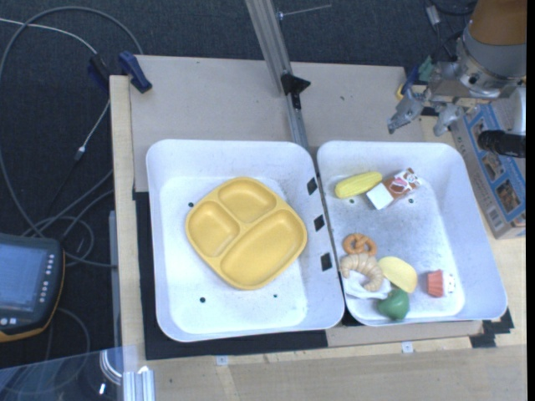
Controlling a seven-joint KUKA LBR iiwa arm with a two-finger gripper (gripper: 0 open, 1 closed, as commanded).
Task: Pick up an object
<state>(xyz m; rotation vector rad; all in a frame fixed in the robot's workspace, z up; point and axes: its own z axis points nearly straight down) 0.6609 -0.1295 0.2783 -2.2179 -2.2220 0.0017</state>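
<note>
The pale wooden bench (209, 98) carries two shallow white plastic bins side by side. The left bin (167, 307) holds a yellow three-compartment plastic tray (247, 232), sitting tilted near the bin's centre. The right bin (468, 224) has all the small items. The grey arm with its orange band (501, 15) is up at the bench's far right corner, and its two-finger gripper (422, 111) hovers just beyond the right bin's far edge, fingers spread apart and grasping nothing.

Inside the right bin: a yellow corn-cob toy (358, 184) lies along the far edge, a small white block (379, 196) touching its right end, and a red-and-white toy (404, 182) just beside that. Toward the near left corner, a brown pretzel (359, 244) sits just above a tan croissant (361, 267); a yellow lemon-like piece (399, 273) lies right of the croissant, a green rounded toy (393, 305) at the near edge. A small red-orange piece (437, 284) rests near the near right corner.
</note>
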